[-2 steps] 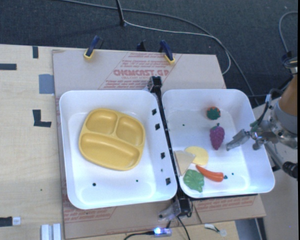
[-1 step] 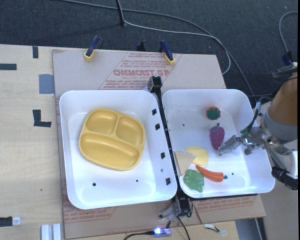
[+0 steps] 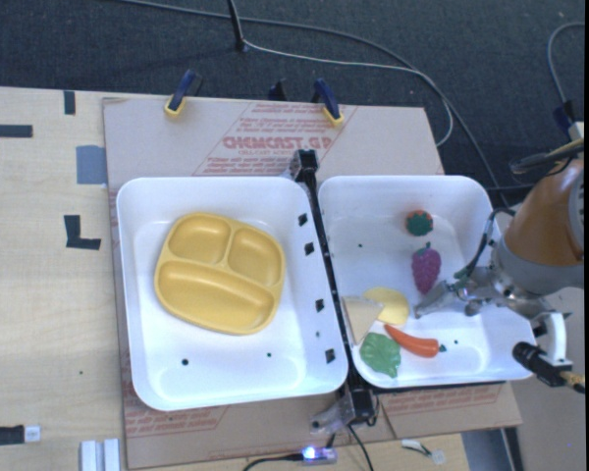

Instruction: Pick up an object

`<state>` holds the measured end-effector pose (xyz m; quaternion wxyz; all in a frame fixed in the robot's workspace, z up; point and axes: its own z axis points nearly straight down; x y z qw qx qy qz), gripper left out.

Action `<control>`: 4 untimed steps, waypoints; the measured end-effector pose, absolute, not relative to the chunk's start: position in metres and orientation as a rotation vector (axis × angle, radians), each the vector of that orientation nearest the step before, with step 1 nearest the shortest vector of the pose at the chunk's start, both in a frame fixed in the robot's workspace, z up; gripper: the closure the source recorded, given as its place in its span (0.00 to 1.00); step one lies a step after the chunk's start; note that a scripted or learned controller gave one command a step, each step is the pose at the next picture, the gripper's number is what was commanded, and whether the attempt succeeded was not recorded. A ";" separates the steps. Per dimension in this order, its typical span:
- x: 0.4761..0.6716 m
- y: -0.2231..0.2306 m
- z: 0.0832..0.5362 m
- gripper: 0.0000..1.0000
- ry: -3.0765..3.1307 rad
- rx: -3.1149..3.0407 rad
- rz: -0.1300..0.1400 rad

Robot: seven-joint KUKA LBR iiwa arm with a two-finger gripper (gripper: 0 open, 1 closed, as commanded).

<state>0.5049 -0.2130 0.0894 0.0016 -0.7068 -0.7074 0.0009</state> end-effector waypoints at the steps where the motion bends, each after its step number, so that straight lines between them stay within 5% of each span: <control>1: 0.506 -0.214 0.102 1.00 -2.222 -2.222 0.001; 4: 0.508 -0.223 0.221 1.00 -2.224 -2.222 -0.002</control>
